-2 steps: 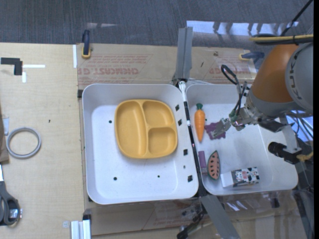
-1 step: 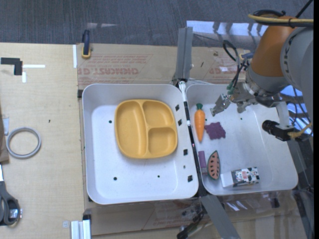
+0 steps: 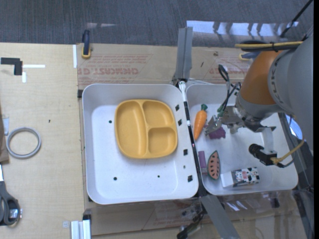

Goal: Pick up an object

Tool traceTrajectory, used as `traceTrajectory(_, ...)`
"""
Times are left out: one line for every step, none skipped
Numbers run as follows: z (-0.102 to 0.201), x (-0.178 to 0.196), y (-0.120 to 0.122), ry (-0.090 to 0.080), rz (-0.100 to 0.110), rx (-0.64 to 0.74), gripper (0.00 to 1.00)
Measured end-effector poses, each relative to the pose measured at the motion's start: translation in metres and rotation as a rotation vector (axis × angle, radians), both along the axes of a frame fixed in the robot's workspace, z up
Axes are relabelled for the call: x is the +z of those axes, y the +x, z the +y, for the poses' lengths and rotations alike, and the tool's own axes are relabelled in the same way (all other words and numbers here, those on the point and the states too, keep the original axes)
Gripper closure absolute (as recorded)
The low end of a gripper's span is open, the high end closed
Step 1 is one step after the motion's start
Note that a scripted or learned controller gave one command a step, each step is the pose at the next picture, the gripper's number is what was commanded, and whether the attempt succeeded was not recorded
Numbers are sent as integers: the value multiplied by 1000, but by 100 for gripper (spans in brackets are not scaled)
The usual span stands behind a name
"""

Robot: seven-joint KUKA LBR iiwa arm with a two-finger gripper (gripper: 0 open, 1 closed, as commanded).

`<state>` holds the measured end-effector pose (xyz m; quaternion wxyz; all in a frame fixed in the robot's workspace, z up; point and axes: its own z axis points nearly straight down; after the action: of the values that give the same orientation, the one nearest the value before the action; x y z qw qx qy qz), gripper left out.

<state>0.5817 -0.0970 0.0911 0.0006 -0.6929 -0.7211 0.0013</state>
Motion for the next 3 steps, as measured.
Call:
traceTrajectory(-7, 0, -5, 0, -1, 186, 0)
traceTrajectory(-6, -2, 59, -2, 12, 340, 0)
traceTrajectory(-18, 2, 17, 0, -4, 598, 0)
